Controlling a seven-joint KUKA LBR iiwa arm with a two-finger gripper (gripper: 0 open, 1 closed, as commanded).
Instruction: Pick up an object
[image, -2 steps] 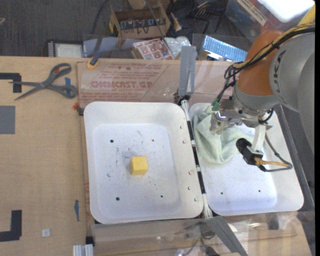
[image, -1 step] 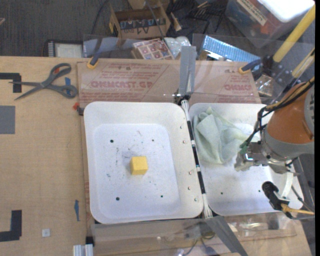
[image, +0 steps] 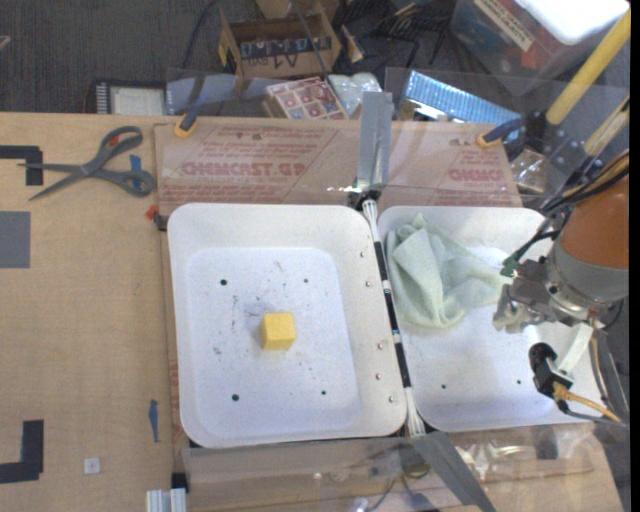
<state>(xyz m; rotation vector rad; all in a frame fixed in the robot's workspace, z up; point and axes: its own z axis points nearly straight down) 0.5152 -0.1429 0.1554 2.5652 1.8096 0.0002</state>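
Gripper (image: 512, 308) hangs over the right bin (image: 470, 400), just beside the pale green cloth (image: 430, 275); its jaw state cannot be told.

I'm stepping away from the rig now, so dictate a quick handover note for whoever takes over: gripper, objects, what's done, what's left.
Gripper: over the right bin, at the right edge of the pale green cloth; whether it grips anything cannot be told.
Objects: cloth bunched in the right bin's upper left; yellow block lying alone near the middle of the left bin.
Done: no object visibly lifted.
Left: grasp one object and raise it; the cloth is nearest.
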